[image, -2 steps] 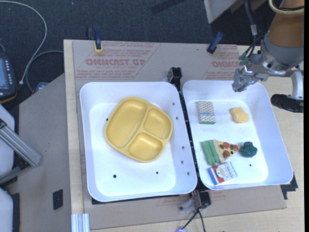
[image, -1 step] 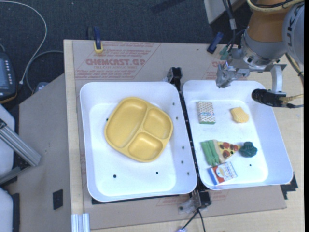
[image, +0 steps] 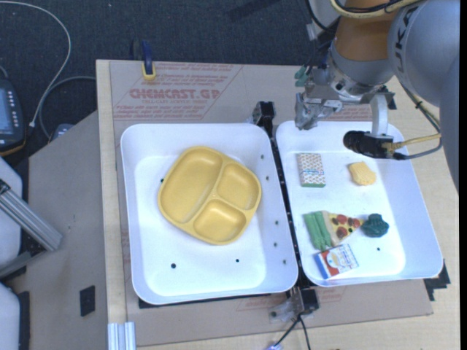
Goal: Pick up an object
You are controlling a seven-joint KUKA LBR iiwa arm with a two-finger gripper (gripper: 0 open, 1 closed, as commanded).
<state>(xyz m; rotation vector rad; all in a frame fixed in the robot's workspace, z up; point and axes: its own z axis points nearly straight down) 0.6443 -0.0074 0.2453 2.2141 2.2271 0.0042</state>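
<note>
The right bin holds several small things. A patterned box lies near its far left, and a yellow chunk sits to the right of the box. Closer to the front are green strips, a toy pizza slice and a dark green broccoli piece. A red, white and blue packet rests at the front. My gripper hangs over the bin's far left corner, beyond the patterned box. Its fingers stand open with nothing between them.
The left bin carries a yellow divided plate. A black divider with clips runs between the two bins. The grey and orange arm fills the upper right above the bench.
</note>
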